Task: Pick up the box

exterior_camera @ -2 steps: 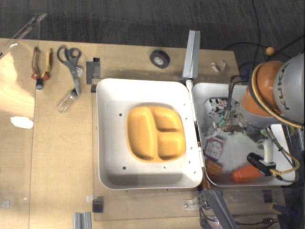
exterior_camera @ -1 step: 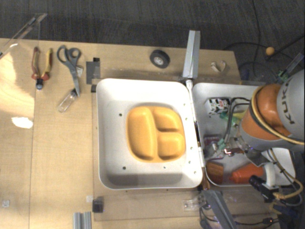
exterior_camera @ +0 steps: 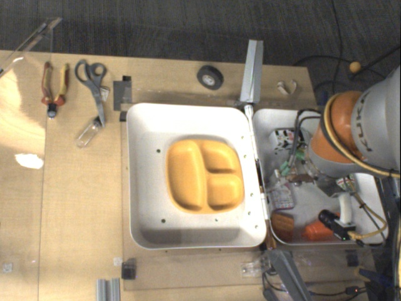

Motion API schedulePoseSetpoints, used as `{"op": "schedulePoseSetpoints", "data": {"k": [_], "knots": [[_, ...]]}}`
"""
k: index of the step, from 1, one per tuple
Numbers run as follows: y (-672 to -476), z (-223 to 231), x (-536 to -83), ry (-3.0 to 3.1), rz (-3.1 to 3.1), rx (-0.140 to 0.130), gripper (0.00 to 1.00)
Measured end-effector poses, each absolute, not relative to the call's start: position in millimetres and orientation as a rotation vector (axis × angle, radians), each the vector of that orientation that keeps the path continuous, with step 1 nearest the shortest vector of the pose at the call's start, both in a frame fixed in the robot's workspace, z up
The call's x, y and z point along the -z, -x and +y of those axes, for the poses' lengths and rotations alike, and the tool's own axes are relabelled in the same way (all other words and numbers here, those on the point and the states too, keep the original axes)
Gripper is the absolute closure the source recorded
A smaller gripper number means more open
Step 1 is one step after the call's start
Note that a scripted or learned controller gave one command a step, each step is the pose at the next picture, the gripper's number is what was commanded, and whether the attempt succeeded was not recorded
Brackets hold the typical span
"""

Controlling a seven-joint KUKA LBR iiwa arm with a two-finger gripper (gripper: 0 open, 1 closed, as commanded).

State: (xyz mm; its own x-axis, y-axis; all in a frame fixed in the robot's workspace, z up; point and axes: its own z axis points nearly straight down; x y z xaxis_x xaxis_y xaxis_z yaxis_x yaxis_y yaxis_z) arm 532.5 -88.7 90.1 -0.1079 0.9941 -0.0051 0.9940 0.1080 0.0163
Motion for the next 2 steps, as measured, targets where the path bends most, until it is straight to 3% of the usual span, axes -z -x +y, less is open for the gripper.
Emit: {"op": "schedulePoseSetpoints", "data": {"k": [1,2], "knots": [[-535.2,-89,-102,-2.081,2.324,-0.019,1.00],[-541.1,-30,-208,-2.170,2.265,-0.007,1.00]]}}
